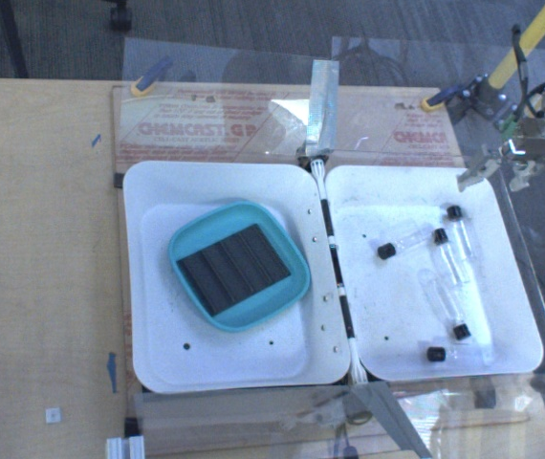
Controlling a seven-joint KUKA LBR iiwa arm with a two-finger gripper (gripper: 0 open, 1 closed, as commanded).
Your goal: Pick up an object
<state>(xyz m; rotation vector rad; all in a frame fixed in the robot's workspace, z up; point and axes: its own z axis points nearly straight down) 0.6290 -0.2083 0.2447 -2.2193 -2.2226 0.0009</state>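
While the gripper (516, 146) hangs beyond the right bin's (512, 256) far corner, finger state indiscernible, clear black-capped tubes (449, 285) lie untouched inside; approach step. Next: descend squarely over one tube.

A teal dish (239, 278) lies flat in the left bin (148, 199), near that bin's middle, turned at a slant, with a dark ribbed pad (232, 269) lying inside it. In the right bin (368, 194) lie several clear tubes with black caps, scattered on their sides: one (402, 242) left of the bin's middle, two (452, 247) toward its right wall, and others (449, 318) nearer its front edge. Their clear bodies are hard to make out against the white.
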